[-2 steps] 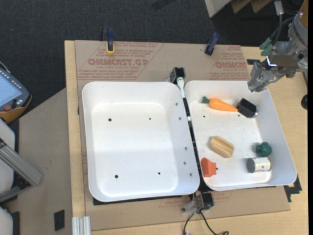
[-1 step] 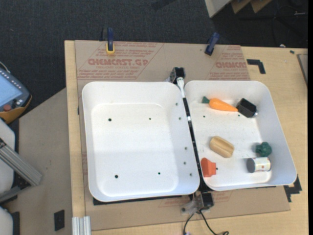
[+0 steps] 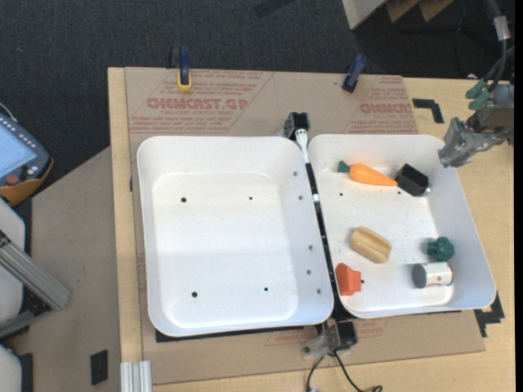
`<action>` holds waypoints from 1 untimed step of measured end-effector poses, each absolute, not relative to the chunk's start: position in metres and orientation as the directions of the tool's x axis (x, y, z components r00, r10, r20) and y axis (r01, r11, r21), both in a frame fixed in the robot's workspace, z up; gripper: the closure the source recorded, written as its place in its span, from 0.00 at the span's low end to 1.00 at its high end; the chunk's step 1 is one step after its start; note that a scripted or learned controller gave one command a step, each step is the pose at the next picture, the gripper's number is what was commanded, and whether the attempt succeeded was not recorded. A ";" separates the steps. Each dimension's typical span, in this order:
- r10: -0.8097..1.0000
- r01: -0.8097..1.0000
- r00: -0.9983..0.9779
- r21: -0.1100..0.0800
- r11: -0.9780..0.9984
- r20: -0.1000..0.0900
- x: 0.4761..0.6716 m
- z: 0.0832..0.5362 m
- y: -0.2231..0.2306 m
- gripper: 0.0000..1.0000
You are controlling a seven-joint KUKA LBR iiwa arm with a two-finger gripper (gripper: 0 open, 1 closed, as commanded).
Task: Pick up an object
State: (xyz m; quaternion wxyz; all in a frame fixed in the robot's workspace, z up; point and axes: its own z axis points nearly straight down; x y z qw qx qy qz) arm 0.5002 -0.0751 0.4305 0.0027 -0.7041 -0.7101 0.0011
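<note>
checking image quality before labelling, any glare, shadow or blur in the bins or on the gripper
Camera view: the left bin carries a soft brighter band across its floor, no hard glare; the carrot and bread roll in the right bin look reasonably sharp with faint shadows; the gripper at the right is small and soft.

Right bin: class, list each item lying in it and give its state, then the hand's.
toy carrot: lying flat
black block: resting, tilted
tan bread roll: lying flat
orange block: by the left wall
green toy: resting
grey-capped cylinder: on its side
hand: above the right bin's far corner
</note>
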 end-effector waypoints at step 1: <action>1.000 1.000 -0.004 0.007 0.004 0.000 0.479 0.483 -0.046 1.00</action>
